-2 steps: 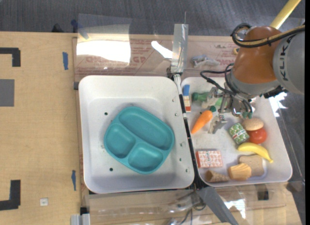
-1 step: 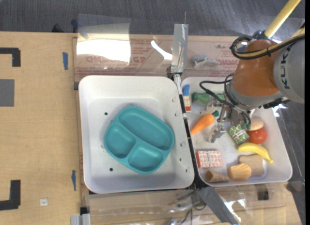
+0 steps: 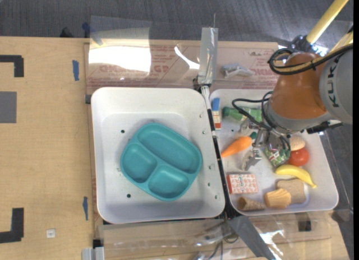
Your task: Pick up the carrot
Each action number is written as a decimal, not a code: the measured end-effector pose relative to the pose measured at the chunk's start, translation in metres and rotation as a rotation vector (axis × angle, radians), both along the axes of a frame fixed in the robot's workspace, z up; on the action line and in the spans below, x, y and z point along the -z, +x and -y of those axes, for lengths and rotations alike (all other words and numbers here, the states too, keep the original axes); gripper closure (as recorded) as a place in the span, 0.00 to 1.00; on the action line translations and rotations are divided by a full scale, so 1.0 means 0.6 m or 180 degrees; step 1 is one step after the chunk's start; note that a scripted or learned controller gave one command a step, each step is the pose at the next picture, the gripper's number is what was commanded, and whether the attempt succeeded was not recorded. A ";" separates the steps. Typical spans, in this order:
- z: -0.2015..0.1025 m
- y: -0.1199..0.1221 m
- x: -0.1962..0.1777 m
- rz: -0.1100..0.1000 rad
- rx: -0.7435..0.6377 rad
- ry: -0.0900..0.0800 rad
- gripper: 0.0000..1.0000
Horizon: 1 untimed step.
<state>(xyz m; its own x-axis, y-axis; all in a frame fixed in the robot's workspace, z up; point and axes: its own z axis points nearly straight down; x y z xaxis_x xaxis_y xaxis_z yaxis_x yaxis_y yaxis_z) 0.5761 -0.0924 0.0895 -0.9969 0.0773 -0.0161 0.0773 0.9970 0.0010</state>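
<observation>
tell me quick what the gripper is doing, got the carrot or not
gripper: over the right bin, just right of the carrot; carrot lies in the bin, not between its fingers; open or shut cannot be told.

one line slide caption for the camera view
Arm's pincer poised just right of the carrot in the right bin; teal tray in the left.

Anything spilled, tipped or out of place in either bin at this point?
Nothing stands out. The teal tray lies flat in the left bin. The carrot, banana and other items sit inside the right bin, with the gripper just beside the carrot.
</observation>
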 end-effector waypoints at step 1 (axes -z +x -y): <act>-0.103 0.108 -0.162 -0.0023 0.0699 0.0013 0.00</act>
